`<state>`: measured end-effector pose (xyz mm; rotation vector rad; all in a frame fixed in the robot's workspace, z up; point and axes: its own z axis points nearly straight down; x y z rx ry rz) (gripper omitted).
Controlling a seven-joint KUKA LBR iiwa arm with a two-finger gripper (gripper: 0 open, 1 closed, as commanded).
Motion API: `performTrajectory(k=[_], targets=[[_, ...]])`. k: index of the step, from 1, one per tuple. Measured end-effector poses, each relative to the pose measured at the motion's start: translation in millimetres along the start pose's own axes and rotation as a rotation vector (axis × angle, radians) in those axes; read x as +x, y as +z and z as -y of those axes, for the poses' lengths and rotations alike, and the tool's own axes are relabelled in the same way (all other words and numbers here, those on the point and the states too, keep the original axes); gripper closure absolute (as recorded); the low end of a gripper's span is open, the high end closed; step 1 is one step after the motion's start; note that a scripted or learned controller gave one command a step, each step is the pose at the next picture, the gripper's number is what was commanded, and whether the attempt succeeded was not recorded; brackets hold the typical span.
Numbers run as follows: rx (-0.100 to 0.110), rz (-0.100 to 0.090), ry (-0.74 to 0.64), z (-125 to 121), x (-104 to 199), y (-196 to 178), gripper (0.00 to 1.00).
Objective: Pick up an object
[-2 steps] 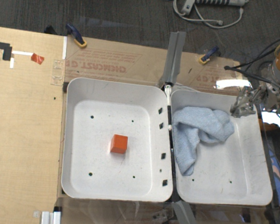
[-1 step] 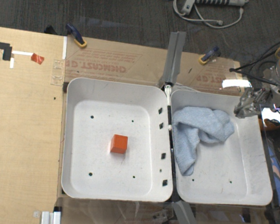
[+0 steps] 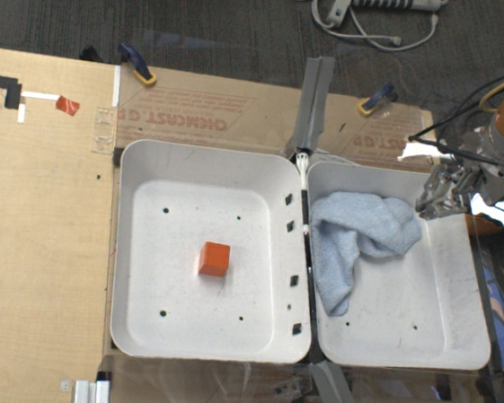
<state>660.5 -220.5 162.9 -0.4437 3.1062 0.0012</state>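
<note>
My end effector [image 3: 440, 198] hung over the far right part of the right bin [image 3: 452, 350], just beyond the upper right edge of the towel [image 3: 359, 235]. Whether it was apart or together I could not tell — the metal parts at the tip blurred into one bright cluster from this angle, and nothing showed between them.

The towel lay crumpled just beside me and a little toward the bin's middle, its bulk bunched near the divider between the bins, with a tail trailing down toward the near side. I judged it soft, light and limp: it would sag and drape when lifted, and a shallow pinch might catch only a loose fold that slips free. The raised ridge nearest me looked like the best place to take hold, since the cloth stood up there and offered a thick fold.

The orange block [image 3: 215, 260] sat well away from me, across the divider, near the middle of the left bin [image 3: 130, 318]. I took it to be stiff and light, with flat faces — easy to clamp squarely on two opposite sides, though a long reach from where I was.
</note>
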Motion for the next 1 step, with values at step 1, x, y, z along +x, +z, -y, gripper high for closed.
performTrajectory(k=[1], targets=[[0.001,0.003,-0.227,-7.8,0.0,-40.8,1.00]])
